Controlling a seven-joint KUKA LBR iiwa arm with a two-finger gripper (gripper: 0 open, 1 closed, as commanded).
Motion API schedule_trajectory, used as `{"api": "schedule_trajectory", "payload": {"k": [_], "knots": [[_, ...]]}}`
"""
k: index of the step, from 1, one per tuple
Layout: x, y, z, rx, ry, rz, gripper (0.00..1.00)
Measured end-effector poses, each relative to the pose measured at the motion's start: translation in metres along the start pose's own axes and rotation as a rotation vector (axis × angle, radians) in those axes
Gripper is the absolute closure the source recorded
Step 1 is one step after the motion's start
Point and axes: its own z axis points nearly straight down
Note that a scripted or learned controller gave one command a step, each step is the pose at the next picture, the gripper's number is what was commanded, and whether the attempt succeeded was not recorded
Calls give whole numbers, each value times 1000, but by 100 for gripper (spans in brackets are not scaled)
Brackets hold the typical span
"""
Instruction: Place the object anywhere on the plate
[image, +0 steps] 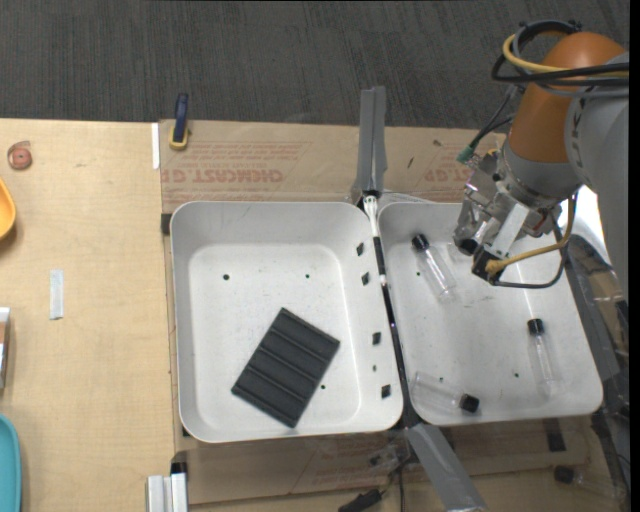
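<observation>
A black ribbed rectangular plate (287, 366) lies flat and turned at an angle in the left bin (200, 300). Three clear tubes with black caps lie in the right bin (480, 330): one at the upper left (433, 266), one at the right (541, 352), one near the front edge (445, 392). My gripper (474, 244) hangs over the back of the right bin, just right of the upper-left tube. Nothing shows between its fingers.
A grey divider bar (372, 150) runs between the two bins at the back. Cardboard lies under the bins. A blue-handled clamp (180, 120) sits at the cardboard's back left corner. Small items lie on the wooden bench at far left.
</observation>
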Motion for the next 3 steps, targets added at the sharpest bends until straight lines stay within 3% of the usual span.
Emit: {"api": "schedule_trajectory", "payload": {"k": [1, 2, 3], "knots": [[86, -28, -51, -3, 2, 73, 100], [123, -66, -223, -4, 1, -401, 100], [206, -93, -181, -3, 1, -191, 100]]}}
